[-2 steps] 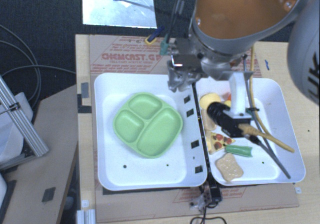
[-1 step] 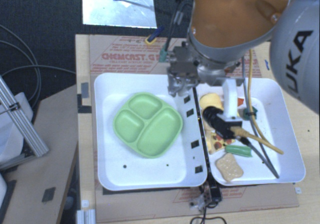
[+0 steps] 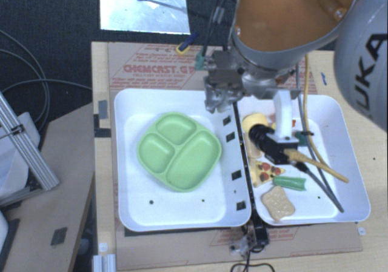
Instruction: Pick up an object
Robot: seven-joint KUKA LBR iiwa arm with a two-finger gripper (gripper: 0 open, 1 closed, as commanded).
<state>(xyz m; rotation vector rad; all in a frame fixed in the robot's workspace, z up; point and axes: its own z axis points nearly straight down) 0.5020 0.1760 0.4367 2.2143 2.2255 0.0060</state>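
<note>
Arm (image 3: 291, 16) overhead; hand (image 3: 221, 102) over bin divider (image 3: 242, 155), grip unclear; green plate (image 3: 179, 151) left, perhaps cookie (image 3: 277, 202) right

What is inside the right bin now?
A yellow piece, pizza slice, green pod and tan biscuit; the arm hides some of the right bin.

The arm (image 3: 364, 65) is clad in smooth, pale grey casing, on which large black letters (image 3: 371, 77) reading "UKA" are printed. A broad orange band (image 3: 285, 4), glossy and rounded, is set above the wrist and is rimmed below by a grey ring (image 3: 273, 62). Beneath that, the gripper (image 3: 223, 102) is made up of dull, bare grey metal in blocky parts. A bundle of thin black cables (image 3: 216, 13) is led down beside the orange band to the metal block.
</note>
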